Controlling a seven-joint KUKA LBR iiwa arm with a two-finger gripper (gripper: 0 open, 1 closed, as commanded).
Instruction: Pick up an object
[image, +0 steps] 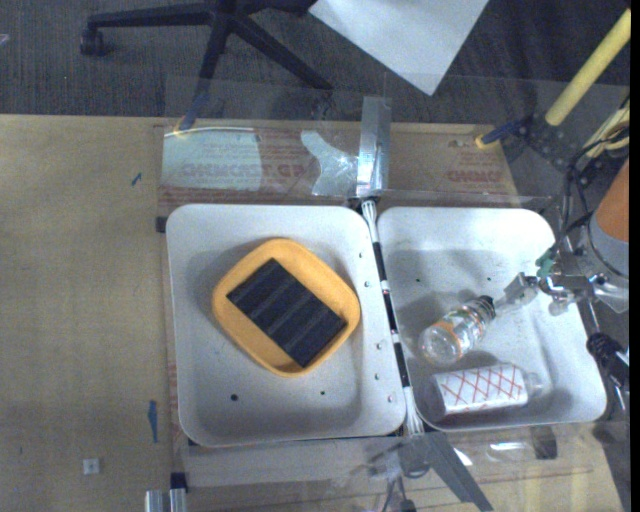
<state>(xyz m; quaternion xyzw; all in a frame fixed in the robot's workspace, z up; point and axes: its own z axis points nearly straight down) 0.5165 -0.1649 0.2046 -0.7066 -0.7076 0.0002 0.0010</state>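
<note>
The gripper, its grip state impossible to tell, is hovering by the right bin's right edge, just beside the clear bottle's cap; probably light, slippery, best pinched mid-body.

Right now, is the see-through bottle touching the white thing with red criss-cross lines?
Apart. The camera view shows a strip of white bin floor between the clear bottle and the red-patterned white packet below it in the right bin.

Behind the 2 bins there's a sheet of white paper on the floor and black chair legs too.
</note>
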